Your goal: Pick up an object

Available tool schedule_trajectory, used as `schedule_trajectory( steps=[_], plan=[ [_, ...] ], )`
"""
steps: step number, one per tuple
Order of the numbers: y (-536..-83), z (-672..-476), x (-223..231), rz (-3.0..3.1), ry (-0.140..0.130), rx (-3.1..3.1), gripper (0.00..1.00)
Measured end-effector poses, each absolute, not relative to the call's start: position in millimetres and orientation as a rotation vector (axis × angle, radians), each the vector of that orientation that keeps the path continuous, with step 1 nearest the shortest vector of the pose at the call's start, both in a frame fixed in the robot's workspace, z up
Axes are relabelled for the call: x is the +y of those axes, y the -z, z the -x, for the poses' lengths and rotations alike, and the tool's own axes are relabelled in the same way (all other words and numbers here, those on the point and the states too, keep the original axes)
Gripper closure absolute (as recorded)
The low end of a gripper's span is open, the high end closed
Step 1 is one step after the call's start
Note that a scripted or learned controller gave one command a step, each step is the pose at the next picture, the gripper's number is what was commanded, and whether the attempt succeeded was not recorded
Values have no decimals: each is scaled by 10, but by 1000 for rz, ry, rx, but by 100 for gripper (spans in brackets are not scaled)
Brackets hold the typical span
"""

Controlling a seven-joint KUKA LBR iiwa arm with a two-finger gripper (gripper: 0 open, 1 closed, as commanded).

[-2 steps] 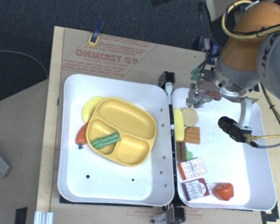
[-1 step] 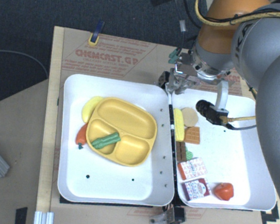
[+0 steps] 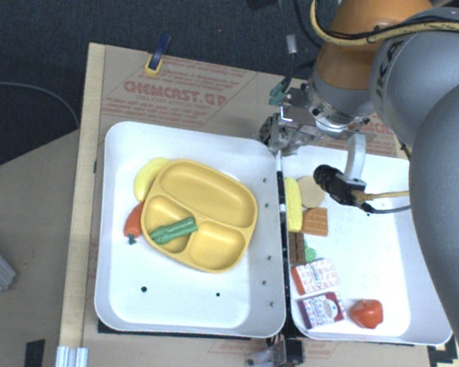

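Observation:
My gripper [image 3: 280,141] hangs at the back of the bench, right over the divide between the two white bins, with nothing visibly in it. Closest to it, in the right bin [image 3: 412,334], is a yellow corn cob [image 3: 293,203] along the left wall, with a brown waffle-like square [image 3: 316,222] beside it. Further forward lie a small green piece [image 3: 309,254], two red-and-white packets [image 3: 316,277] [image 3: 319,309] and a red tomato-like toy [image 3: 366,313].
In the left bin [image 3: 185,309], a yellow divided plate [image 3: 208,209] holds a green pod [image 3: 173,230]. A yellow fruit [image 3: 147,175] and a red-orange pepper [image 3: 134,222] poke out from the plate's left edge. The grey arm covers the right bin's far right side.

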State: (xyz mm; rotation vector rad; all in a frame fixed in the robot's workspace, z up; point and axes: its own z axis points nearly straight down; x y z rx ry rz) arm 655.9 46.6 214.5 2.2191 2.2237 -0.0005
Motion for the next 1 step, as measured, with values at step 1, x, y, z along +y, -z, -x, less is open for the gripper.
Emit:
schedule_trajectory(
  steps=[1],
  plan=[
    [-2272,-6455,447,-2224,1,2221,100]
  ],
)
